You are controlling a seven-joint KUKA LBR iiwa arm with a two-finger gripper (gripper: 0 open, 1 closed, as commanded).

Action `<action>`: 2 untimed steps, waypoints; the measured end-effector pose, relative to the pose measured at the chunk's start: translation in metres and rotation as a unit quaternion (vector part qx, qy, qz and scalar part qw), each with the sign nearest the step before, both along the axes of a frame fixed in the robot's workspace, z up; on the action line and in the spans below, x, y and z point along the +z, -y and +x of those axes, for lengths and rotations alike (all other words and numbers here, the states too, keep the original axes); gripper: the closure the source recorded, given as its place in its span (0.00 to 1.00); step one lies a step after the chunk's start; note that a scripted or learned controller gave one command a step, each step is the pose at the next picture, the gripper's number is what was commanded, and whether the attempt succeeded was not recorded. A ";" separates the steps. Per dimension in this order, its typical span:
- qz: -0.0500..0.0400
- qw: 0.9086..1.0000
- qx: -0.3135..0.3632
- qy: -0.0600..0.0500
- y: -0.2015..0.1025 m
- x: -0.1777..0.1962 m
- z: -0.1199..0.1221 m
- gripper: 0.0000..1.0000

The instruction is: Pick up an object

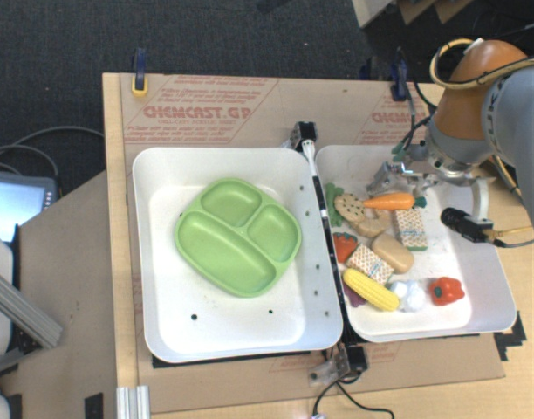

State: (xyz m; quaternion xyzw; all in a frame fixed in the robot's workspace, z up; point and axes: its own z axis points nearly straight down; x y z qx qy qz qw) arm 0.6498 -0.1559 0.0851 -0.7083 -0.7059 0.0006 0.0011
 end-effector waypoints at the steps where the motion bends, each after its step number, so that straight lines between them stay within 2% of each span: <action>1: 0.007 1.000 0.001 0.002 0.065 0.001 -0.002 0.00; 2: -0.001 1.000 0.003 0.004 0.040 0.000 0.018 0.00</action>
